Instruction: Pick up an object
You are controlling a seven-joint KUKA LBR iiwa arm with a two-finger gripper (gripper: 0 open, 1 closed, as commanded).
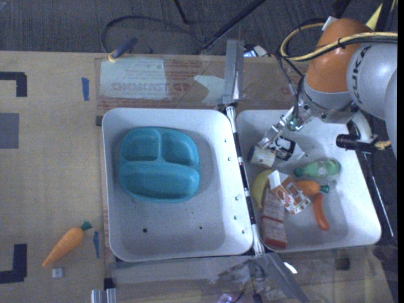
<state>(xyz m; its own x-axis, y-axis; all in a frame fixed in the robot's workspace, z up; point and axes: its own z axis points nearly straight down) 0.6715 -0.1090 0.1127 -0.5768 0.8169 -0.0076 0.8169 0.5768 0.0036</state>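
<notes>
At the far left, on the bare tabletop (50, 144), a toy carrot (65, 245) lay outside the bins, tilted, with its green end pointing up and to the right, just beside a small strip of blue tape (96, 243). Next came the left bin (170, 238), which held a blue divided plate (158, 163) lying flat in its upper half. Above this bin a clear plastic sheet with a label (134, 79) lay on the tabletop. The right bin (360, 232) stood touching the left one along a middle seam. In its left part a yellow banana (259, 185) lay near the wall, and just beside it a red and white packet (274, 214) stretched down toward the lower edge. Near the centre there was an orange carrot-like toy (305, 187), a small orange sausage-shaped piece (321, 215) below it, and a green bottle-like thing (317, 168) lying on its side above them. The hand (270, 149) was low in the upper left part of the right bin, over a small white and black object (278, 149); whether it was clenched or released I could not tell, and I also could not tell if it touched that object. The grey arm with the orange band (339, 49) reached in from the upper right.
</notes>
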